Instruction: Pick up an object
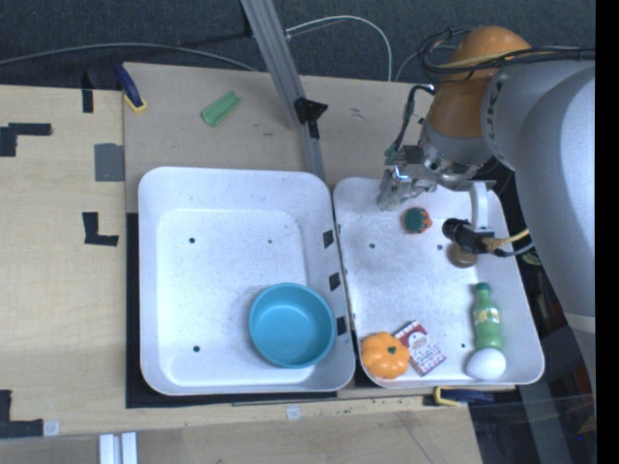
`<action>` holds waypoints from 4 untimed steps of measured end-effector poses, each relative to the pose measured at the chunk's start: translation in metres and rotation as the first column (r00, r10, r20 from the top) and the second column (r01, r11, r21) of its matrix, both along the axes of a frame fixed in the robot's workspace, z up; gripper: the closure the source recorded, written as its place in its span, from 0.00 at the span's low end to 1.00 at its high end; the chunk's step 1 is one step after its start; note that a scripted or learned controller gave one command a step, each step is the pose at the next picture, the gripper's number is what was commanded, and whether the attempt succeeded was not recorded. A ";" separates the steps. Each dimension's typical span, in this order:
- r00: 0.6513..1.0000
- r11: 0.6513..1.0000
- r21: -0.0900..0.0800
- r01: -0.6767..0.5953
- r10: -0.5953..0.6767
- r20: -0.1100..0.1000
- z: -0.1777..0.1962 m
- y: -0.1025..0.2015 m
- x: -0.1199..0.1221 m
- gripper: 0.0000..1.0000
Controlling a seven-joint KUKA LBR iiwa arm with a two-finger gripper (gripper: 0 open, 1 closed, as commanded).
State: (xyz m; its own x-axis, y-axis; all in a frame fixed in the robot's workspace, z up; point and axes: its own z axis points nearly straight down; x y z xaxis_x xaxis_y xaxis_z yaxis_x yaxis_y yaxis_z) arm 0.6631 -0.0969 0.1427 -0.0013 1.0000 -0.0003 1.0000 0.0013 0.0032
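The arm (542, 133) comes in from 3 o'clock, and its gripper (395, 189) hangs at 12 o'clock of the right bin (387, 269). I cannot tell if the fingers are open or closed; nothing shows between them. Just beside, toward 4 o'clock, lies a small ball (417, 220), green with some red. At 6 o'clock lies a card (422, 347); its print is too small to read.

We see two bins side by side: the left bin (164, 211) holds a bowl (291, 324) at its near right. In the right bin (368, 259), a small ball (417, 220) lies far; a pumpkin (386, 356), card (421, 347), egg (486, 363) and bottle (486, 314) lie near.
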 end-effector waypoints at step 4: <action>1.000 1.000 0.002 -0.004 0.004 -0.007 0.108 0.089 -0.063 1.00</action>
State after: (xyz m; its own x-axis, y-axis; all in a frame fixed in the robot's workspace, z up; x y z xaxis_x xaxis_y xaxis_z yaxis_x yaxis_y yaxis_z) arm 0.5999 -0.0078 0.2504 -0.0057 1.0000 0.0015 1.0000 0.0057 -0.0039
